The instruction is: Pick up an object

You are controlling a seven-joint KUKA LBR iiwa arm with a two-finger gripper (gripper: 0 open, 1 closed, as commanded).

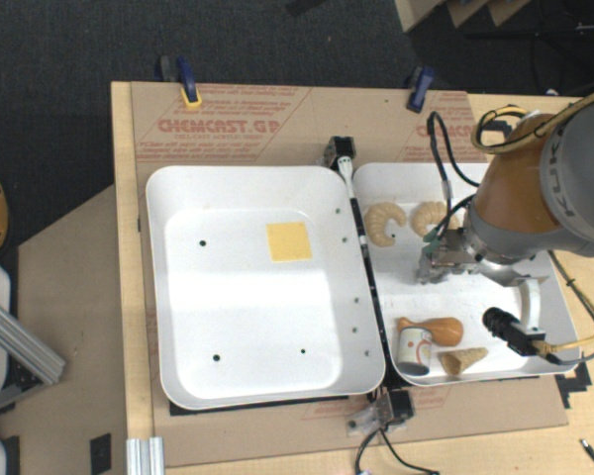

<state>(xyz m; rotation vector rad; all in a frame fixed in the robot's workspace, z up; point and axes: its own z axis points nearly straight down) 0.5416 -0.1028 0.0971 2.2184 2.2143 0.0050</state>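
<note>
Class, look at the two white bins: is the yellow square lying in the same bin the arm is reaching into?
No: the yellow square lies in the left bin, while the gripper is over the right bin.

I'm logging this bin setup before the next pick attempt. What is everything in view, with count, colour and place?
Bins: two, white, side by side on the bench.
Square: one, yellow, flat in the left bin.
Croissants: two, tan, at the far end of the right bin.
Can: one, white with an orange top, near end of the right bin.
Pear-shaped piece: one, orange-brown, beside the can.
Cone: one, tan, near edge of the right bin.
Clamps: two, blue, far edge of the bench.
Arm: one, grey and orange, over the right bin.
Gripper: one, dark, low over the right bin.
</note>
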